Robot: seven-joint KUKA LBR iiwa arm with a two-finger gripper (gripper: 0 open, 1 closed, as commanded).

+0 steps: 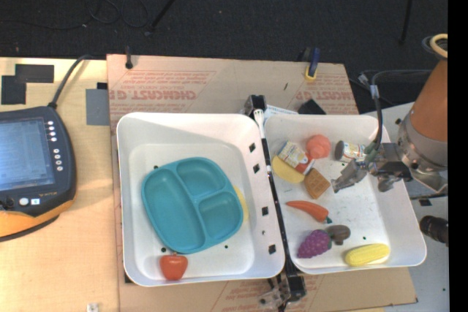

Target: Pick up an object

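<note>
In the right bin (409,245), the gripper (349,177) hovers beside the brown block (316,184); finger spacing, can't tell. Carrot (310,210), grapes (314,243), corn (366,254) lie nearer; peach ball (318,145) and carton (294,154) crowd the far left.

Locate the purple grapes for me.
In the camera view, the purple grapes lie in the right bin, near its front edge, below the carrot and left of the yellow corn.

Two white bins (191,129) sat side by side. One held one teal tray (191,204) and one red tomato (173,267). One carrot (308,210), one grape bunch (314,243), one corn cob (366,254).
</note>
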